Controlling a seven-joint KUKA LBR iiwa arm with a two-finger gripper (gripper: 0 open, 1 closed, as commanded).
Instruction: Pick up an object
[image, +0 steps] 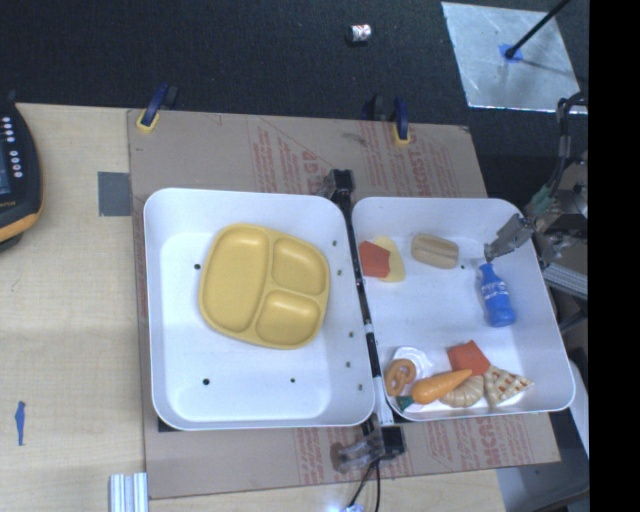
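Observation:
The right bin (440, 310) holds several toy foods. A blue bottle (496, 296) lies near its right wall. A tan bread roll (434, 250) and a red and yellow wedge (379, 258) sit at the back. In the front corner a pretzel (400, 376), an orange carrot (443, 384), a red block (468, 356) and a pizza slice (506, 386) are crowded together. My gripper (504, 242) reaches in over the bin's back right rim, just above the bottle's cap and right of the roll. Nothing shows in its grasp.
A yellow divided plate (265, 285) lies in the left bin (180, 380). Both bins rest on a cardboard sheet (260, 150) held by clamps. A black and orange device (15, 170) sits at the bench's left edge.

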